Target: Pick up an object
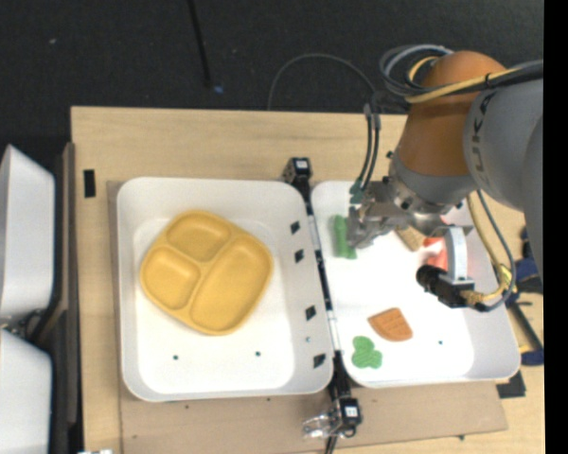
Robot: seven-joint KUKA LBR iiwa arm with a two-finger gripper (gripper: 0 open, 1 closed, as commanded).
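A wooden bench (95, 140) carried two shallow white bins side by side, seen from above at a slant. In the left bin (142, 348), smooth and round-cornered, a yellow plastic plate (206, 270) lay flat near the middle; it was moulded into three compartments with soft, rounded edges and a dull sheen. A row of small black clips (314, 282) ran along the seam where the two bins met.

In the right bin (454, 357), a green block (342, 236), upright and oblong, stood close to the left wall. The gripper (364, 227) hung just beside it on the right, metal parts crowded around the fingertips; whether its fingers were spread or closed could not be told, and nothing could be seen between them. Nearer the front of the bin, a small green lumpy toy (365, 353) with a knobbly outline lay by the left wall, and an orange wedge-shaped piece (391, 324), flat and finely textured, sat just beside it, up and to the right.

The grey arm (506, 140) with its orange band (445, 112) reached in from the right, covering the bin's far corner. Below it, a red-and-white object (445, 252) and a tan scrap (410, 239) showed only in part, too hidden by the wrist and cables (454, 291) to identify.
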